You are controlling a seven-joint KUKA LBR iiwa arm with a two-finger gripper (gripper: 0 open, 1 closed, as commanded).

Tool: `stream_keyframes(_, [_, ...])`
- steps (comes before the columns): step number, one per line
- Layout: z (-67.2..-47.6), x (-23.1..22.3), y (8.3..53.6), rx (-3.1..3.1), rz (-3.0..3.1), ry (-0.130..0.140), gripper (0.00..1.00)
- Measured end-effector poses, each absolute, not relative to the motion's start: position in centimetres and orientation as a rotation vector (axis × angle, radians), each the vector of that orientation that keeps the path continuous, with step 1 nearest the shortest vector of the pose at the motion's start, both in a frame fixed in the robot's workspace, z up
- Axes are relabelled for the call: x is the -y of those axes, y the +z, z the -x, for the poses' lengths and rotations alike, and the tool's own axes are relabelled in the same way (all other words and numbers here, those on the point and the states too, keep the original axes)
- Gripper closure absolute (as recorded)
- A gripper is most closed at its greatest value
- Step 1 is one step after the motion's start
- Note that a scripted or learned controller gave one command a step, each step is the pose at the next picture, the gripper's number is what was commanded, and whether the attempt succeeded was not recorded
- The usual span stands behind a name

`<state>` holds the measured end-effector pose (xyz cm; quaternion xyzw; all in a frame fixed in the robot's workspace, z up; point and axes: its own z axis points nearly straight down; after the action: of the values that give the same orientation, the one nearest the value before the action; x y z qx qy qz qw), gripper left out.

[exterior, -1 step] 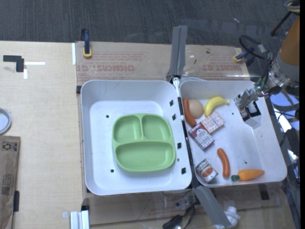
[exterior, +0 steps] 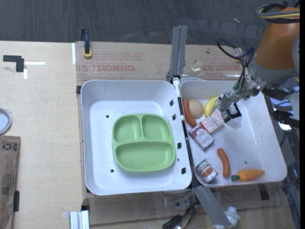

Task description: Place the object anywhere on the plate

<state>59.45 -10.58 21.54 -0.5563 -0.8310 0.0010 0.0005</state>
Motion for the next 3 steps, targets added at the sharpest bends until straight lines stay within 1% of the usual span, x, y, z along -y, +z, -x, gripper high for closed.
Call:
stream_keyframes(1, [-56.9,6.0,19.6,2.614,1.739,0.004,1.0])
stream_keyframes(2, [-57.1,0.0,19.0,2.643,1.694,0.004,1.0])
stream_keyframes(3, [-57.2,1.7,19.1,2.549,1.835,0.003,1.0])
